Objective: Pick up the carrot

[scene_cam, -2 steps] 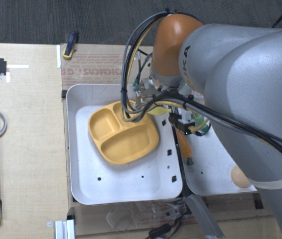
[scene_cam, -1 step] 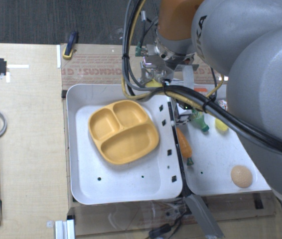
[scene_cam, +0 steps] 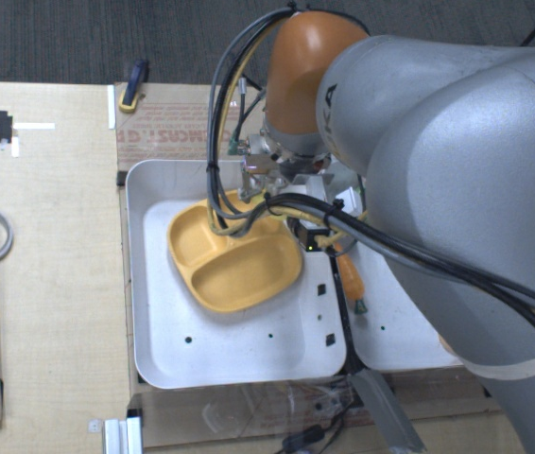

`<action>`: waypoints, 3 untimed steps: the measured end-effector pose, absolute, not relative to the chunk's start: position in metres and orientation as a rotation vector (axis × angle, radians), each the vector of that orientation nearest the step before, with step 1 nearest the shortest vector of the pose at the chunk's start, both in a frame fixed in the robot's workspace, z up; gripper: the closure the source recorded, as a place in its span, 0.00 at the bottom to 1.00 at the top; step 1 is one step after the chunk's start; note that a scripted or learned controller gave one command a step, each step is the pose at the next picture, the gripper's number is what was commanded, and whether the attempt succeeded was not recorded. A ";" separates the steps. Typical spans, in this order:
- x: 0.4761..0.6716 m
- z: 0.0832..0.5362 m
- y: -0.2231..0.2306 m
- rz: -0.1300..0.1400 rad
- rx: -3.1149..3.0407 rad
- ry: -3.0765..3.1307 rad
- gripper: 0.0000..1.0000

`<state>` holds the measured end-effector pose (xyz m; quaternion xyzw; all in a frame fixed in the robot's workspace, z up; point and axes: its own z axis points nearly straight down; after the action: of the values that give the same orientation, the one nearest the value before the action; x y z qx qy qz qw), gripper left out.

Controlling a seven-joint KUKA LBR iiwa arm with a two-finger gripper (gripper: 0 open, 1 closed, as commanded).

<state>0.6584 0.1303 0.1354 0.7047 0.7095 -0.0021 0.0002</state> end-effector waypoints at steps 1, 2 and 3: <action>0.659 0.192 0.068 -0.004 2.291 2.147 1.00; 0.659 0.341 0.009 -0.005 2.099 2.335 1.00; 0.658 0.294 0.076 -0.006 2.111 2.327 1.00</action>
<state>0.6579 0.0762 0.2942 0.6719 0.7407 -0.0020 -0.0002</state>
